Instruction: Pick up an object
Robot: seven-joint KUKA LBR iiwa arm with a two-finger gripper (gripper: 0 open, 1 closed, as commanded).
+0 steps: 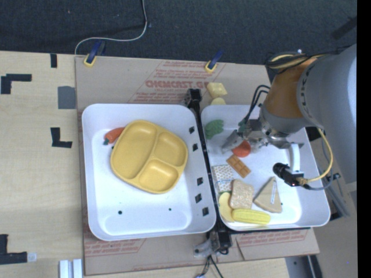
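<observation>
Both bins (95,172) look like smooth, slightly glossy white plastic. The yellow tray (149,155) in the left bin is smooth plastic with a soft sheen. Under the bins lies matt brown cardboard (156,83), printed red, on a pale wood-look table (35,172). The far backdrop (174,10) is dark, rough cloth.

Left bin (95,172): yellow plate (149,156) fills the centre; bare floor along the near edge.
Right bin (313,210): food crowds the near-left; arm (290,97) overhangs the far part.
Divider (200,155): separates the bins.
</observation>
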